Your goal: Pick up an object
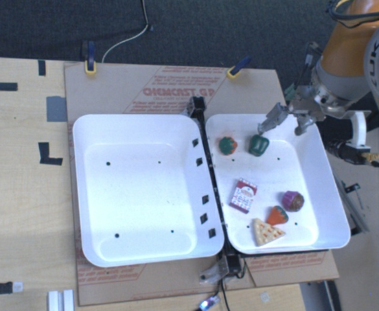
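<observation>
I see the arm (351, 37) entering from the right, its upper links cut off by the frame edge. The gripper (282, 120) hangs over the far part of the right bin (319, 173), its two fingers spread wide apart with nothing between them. One finger (271, 118) points down toward a green pepper-like toy (258, 145) lying just below its tip; I cannot tell whether they touch.

Left of that toy, close to the divider, lies a small round green and red piece (227, 146), too blurred to identify. A red and white carton (243, 195) lies near the bin's middle. Toward the near right corner lie a dark purple rounded item (293, 201), an orange and red piece (277, 216) and a pale wedge like a pizza slice (266, 232), set close together.

The left bin (85, 173) stands beside it, the two joined by black clips (206, 199). Both rest on a cardboard sheet (170, 89) held by two clamps (90, 60) on a pale wooden bench (21, 193). A white cable (134, 34) runs across dark carpet (241, 18) behind.
</observation>
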Available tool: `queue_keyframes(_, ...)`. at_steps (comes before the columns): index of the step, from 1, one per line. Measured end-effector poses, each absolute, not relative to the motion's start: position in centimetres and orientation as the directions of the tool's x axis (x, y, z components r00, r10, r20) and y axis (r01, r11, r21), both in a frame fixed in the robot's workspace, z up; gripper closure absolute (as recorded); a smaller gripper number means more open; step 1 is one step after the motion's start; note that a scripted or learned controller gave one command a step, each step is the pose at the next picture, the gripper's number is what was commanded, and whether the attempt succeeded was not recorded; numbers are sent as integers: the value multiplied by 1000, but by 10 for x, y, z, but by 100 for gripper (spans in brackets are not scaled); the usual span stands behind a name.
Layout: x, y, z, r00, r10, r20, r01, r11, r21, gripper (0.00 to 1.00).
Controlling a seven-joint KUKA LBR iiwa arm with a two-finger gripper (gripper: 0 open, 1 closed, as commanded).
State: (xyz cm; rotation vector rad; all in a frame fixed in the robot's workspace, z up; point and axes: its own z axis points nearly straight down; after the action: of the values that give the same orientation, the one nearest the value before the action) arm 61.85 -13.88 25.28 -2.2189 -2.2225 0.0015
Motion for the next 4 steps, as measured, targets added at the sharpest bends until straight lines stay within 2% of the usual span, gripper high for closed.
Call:
queue_keyframes(1,663,-209,346,1,1000,-6,1000,-1,10,0)
queue_keyframes(2,634,-196,111,-1,1000,3,1000,1,-14,0)
queue_keyframes(3,672,-188,281,-5,1000,-5,1000,5,19,0)
queue_keyframes(4,669,-210,436,-2,1000,-7,1000,2,17,0)
